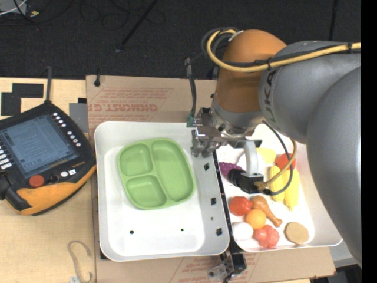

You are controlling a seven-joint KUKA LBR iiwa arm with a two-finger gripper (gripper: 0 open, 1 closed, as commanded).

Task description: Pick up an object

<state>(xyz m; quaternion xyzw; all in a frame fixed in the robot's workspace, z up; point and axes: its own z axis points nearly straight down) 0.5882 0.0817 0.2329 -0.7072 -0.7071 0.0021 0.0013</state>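
Toy foods (259, 217) crowd right bin (283, 247); gripper (203, 143) over its left rim, grasp state unclear.

Right bin (321, 232), cluster of toy foods. Red tomato (239, 205) touches an orange ball (256, 219); a brown drumstick (270, 210) lies slantwise just beside them. Along the near wall sit a white egg-like piece (243, 232), a pink lumpy piece (267, 236) and a tan round biscuit (297, 233). Yellow banana (293, 188) lies further back, with a red piece (284, 161) and a pale yellow piece (268, 155) near it. Purple piece (227, 170) by the inner wall. Left bin (118, 234): green three-compartment plate (156, 173), flat, right way up.
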